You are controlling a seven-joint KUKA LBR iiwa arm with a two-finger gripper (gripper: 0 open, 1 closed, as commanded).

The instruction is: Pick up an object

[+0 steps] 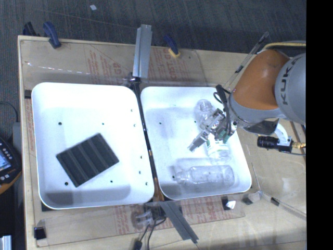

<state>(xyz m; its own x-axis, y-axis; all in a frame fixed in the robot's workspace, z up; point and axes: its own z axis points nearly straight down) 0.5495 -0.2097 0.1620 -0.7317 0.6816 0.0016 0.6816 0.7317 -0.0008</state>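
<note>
A clear plastic bottle (205, 175) lies on its side along the front of the right bin (166, 181). A second clear plastic item (204, 109) lies further back in that bin, partly hidden under my gripper. My gripper (197, 142) reaches in from the right and hangs low over the middle of the right bin. It points down and to the left, just above the lying bottle and beside the second clear item. I see nothing clearly held in it. A black ribbed rectangular pad (87, 159) lies flat in the left bin (41, 103).
The two bins meet at a dark divider (145, 139), with a grey metal bar (142, 51) behind them. Blue clamps (52, 35) sit on the bench's back edge. The arm's orange band (260, 79) overhangs the right bin's right wall.
</note>
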